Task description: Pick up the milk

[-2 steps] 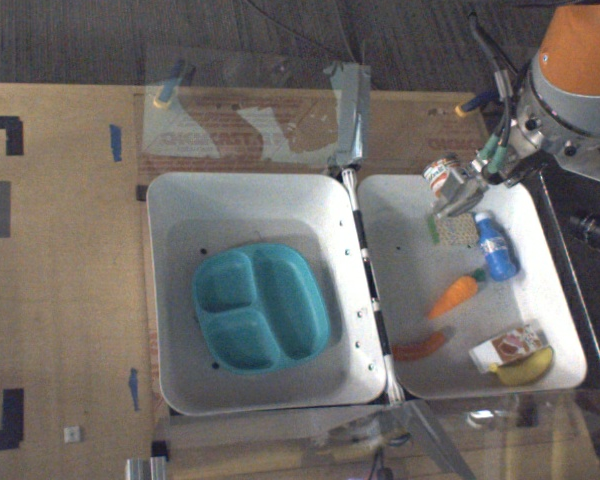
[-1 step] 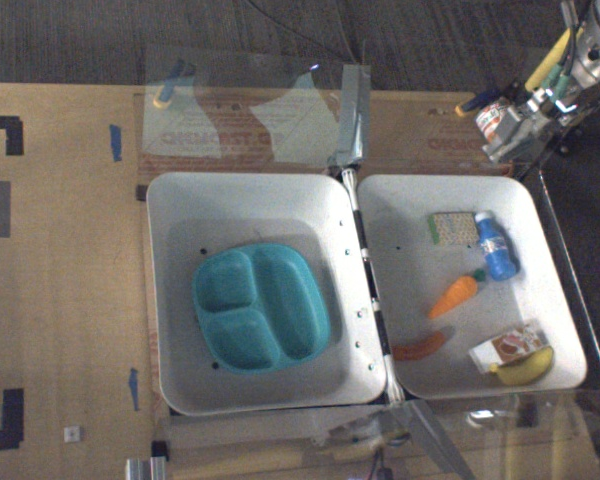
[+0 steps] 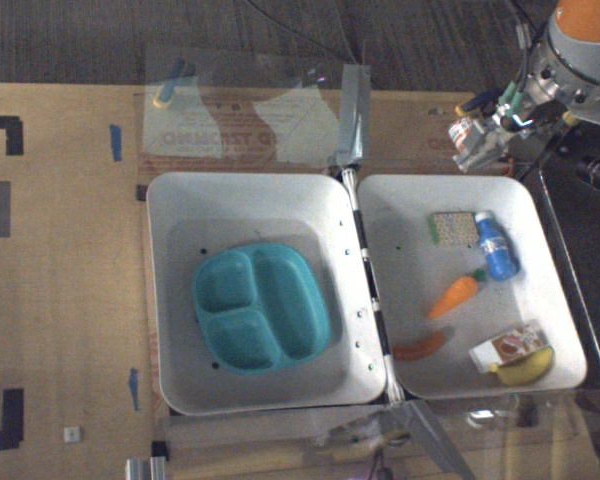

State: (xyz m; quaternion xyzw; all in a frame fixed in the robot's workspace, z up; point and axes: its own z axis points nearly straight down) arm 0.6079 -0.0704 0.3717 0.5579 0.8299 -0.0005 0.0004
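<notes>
**Entry: milk pickup, not yet begun**

Claw: I found it raised beyond the far right corner of the right bin, nothing between its tips; whether they stood apart or together I could not tell.
Milk: small carton, near right corner of that bin, touching the banana, well apart from the claw.
Also: bottle, carrot.
Left: approach, grasp, lift. All outstanding, by my reading.

teal divided plate in left bin; carrot, banana, bottle right
</notes>
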